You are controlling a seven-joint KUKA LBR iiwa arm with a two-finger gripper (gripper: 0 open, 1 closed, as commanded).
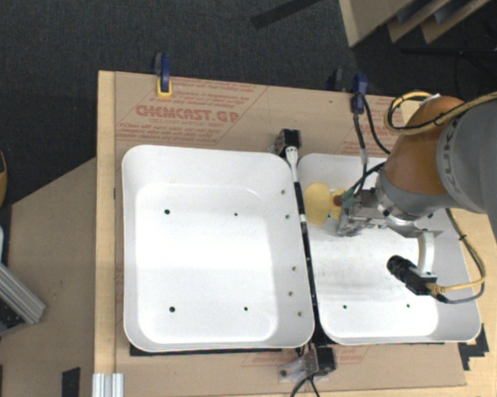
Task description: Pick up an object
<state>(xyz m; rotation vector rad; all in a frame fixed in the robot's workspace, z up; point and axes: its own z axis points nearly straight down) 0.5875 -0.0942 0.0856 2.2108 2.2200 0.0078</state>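
Pale yellow, rounded object (318,203), smooth-looking, lying in the right bin (375,323) against its left wall. Pincer (345,218) just beside it; open or closed, cannot tell.

Arm (478,145): smooth grey casing. Orange band (415,157) sits directly below the grey casing. Silver metal wrist block (367,211) adjoins the band. Black and yellow cables (453,286) loop beside the band.

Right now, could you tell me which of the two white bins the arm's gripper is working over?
The right bin. The gripper is over its upper left part, beside a pale yellow object near the wall shared with the left bin.
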